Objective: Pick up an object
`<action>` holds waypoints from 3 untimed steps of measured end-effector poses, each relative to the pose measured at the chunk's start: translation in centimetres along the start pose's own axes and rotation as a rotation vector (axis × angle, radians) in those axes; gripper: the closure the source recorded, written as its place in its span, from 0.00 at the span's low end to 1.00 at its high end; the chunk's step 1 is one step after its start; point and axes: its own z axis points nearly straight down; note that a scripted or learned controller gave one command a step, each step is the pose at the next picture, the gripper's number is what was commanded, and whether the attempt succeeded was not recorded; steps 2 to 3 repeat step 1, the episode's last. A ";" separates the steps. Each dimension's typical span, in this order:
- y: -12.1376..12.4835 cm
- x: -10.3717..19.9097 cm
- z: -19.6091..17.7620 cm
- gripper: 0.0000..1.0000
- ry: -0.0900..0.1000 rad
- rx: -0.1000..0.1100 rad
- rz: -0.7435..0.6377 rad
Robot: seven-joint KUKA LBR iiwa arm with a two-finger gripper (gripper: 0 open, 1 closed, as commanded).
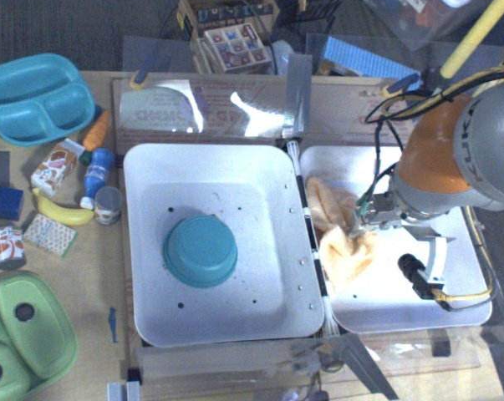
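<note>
Pale yellow crumpled cloth (342, 239) lying in right shallow white bin (465, 312), pressing against that bin's left wall, near the divide. Grey arm with orange band (440, 153) reaching in from the right, placing two-finger gripper (370, 215) at the cloth's upper right edge; gripper's opening hidden, grasp impossible to tell. Leaving bare floor open along the right bin's near and right sides. Teal upturned round bowl (201, 251) sitting in left shallow white bin (139, 224), standing apart from every wall. Yellow banana (61, 210) and teal divided plastic tray (38, 98) resting outside on the bench. Showing partial lettering on the arm's casing; printing on nearby packets too small to read.
</note>
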 end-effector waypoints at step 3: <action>6.7 5.1 -8.1 1.00 -0.001 0.019 -0.083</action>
